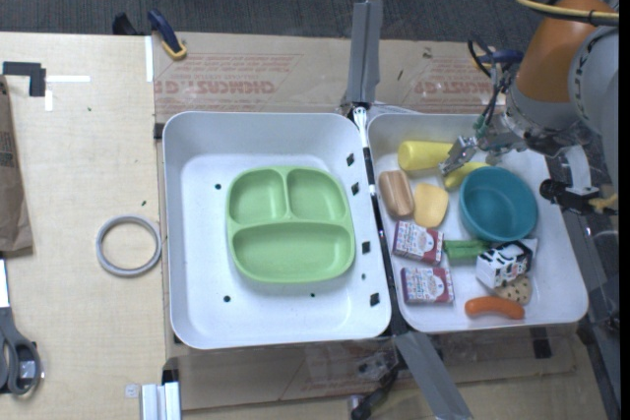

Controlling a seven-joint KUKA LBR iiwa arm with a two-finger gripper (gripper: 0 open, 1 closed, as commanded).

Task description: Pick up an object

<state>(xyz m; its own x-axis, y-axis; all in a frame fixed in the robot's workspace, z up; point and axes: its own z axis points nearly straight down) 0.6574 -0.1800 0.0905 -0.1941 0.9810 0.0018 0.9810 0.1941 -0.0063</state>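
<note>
Pincer [461,155] state we cannot tell; it hovers by yellow toy [423,153] and teal bowl [498,205] — crowding risks a miss.

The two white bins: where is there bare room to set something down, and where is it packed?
The left bin has bare floor all round the green divided plate, widest along its left and front walls. The right bin is crowded: toy foods press around the teal bowl, with the hand at the yellow piece.
</note>
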